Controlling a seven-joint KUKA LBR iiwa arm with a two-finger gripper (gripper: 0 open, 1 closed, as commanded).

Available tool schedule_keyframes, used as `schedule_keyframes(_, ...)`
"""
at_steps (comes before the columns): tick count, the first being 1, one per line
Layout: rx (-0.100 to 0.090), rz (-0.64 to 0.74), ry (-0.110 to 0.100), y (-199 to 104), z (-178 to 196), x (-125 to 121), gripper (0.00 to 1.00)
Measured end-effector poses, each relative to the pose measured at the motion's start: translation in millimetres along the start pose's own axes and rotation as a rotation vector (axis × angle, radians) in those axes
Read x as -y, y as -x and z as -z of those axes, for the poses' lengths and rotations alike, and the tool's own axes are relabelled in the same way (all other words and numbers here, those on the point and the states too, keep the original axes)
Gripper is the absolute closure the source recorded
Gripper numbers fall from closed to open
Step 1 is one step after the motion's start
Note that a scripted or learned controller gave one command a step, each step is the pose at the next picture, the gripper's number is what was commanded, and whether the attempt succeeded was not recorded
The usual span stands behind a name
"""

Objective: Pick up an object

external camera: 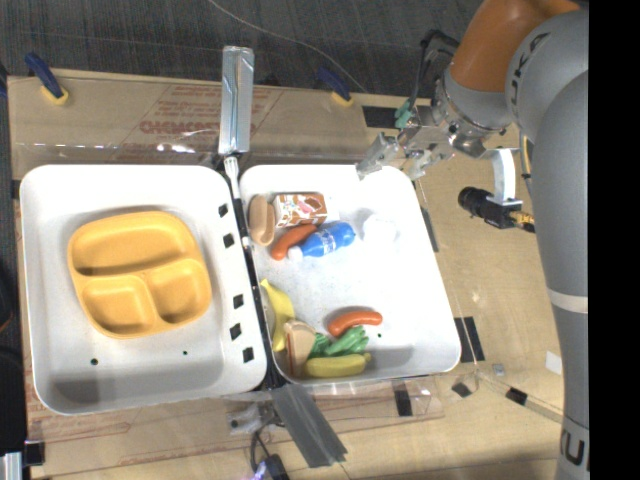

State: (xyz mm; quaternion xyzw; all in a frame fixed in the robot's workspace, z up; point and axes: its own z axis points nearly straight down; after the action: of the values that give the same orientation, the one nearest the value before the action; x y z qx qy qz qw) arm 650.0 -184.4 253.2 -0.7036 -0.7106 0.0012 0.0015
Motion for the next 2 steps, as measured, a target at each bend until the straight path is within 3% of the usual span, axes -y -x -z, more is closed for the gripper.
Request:
schedule_keyframes(1,0.001,0.158,0.014,-13,-153,3,0.0)
schedule_keyframes(2,0.008,0.569,0.016,-65,-153,13,0.0)
